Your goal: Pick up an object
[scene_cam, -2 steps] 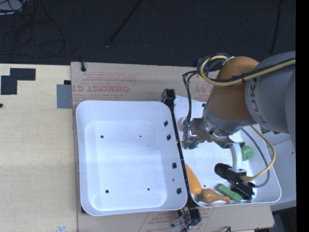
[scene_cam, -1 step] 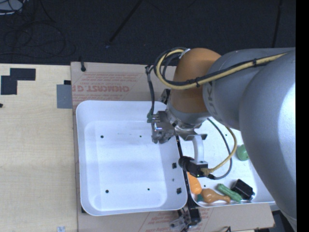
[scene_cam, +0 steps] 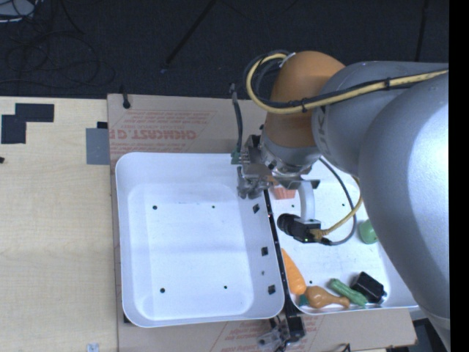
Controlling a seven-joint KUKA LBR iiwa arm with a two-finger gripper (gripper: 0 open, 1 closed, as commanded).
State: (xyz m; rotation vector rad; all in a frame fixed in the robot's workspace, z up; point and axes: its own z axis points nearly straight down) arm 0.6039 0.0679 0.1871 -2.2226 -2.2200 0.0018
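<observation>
The claw (scene_cam: 282, 189) hangs low over the right bin (scene_cam: 344, 303), near the divider. Whether it is apart or together, I cannot tell. A carrot (scene_cam: 293, 271) lies below it

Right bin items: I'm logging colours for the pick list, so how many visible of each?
Orange: 2, a carrot shape and a tan-orange piece
Green: 2, a long piece and a round piece
Black: 1, a block
Total: 5

Wide open floor across the left bin (scene_cam: 135, 196). Tighter in the right bin (scene_cam: 381, 288): arm (scene_cam: 381, 123) overhead, toys along the near wall (carrot (scene_cam: 294, 272), black block (scene_cam: 368, 285)), divider wall (scene_cam: 270, 233) between bins.
</observation>
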